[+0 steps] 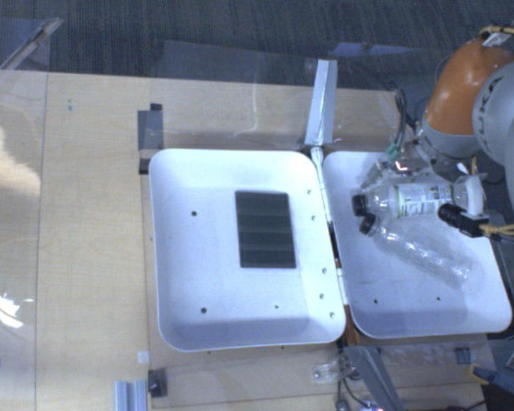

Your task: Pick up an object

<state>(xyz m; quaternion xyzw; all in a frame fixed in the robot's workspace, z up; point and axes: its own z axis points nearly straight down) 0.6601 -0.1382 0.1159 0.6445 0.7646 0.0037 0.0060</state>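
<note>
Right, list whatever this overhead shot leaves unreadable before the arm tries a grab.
- Pincer: blurred in the camera view and mixed with cables under the orange-banded wrist; its opening is unclear.
- Clear plastic bottle with a white label: label text too small.
- Second transparent bottle: outline fades against the right white bin.
- Dark ribbed rectangular block in the left white bin: height unclear from above.

My arm (497, 101) comes in from the right edge of the frame, grey casing with the orange band bulging at the upper right. My wrist bends down and leftward toward the middle right of the frame, where my gripper (403, 165) sits low, cables trailing beside it.
</note>
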